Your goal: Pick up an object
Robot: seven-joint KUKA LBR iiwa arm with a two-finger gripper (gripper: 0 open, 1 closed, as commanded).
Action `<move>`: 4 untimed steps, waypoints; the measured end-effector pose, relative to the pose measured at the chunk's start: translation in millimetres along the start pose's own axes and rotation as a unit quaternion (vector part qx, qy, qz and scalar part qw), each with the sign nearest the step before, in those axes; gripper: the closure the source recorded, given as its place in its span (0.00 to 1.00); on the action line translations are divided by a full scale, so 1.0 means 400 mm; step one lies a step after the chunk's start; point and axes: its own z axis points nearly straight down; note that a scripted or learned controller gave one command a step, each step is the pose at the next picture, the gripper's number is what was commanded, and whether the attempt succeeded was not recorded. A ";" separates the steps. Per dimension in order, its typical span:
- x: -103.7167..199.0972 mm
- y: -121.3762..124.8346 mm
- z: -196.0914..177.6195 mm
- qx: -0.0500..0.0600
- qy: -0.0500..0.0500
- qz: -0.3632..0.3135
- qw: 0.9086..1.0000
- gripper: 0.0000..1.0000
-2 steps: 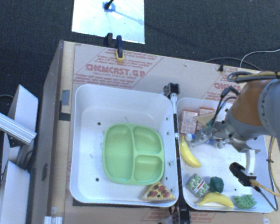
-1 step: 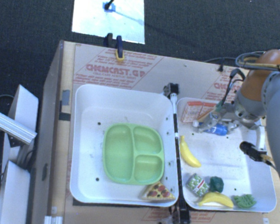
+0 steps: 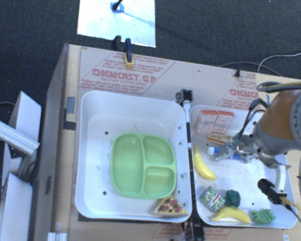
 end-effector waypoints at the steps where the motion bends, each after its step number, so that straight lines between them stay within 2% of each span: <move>1: 0.133 0.098 -0.001 -0.001 -0.001 0.000 1.000 0.00; 2: 0.125 0.064 -0.027 0.000 0.000 0.000 1.000 0.00; 3: 0.062 0.036 -0.196 -0.002 -0.001 0.000 1.000 0.00; 4: -0.159 -0.124 -0.046 0.000 -0.001 0.001 1.000 0.00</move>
